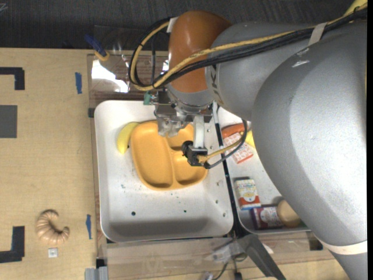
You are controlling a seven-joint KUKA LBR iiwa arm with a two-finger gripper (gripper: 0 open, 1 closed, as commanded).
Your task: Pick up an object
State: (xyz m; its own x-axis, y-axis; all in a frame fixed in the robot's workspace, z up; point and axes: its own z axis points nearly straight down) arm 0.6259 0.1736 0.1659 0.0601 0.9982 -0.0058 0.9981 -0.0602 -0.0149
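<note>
End effector sits low in the left bin, directly above the orange dish beside the banana, presumably lined up for a grasp; grip state cannot be told.

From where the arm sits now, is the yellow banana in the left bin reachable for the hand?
Probably yes. The hand hangs over the orange dish, and the banana lies just beside that dish's edge with its top uncovered; the dish crowds one side.

One fixed camera looks down aslant on both white bins, the arm entering from the right.
</note>
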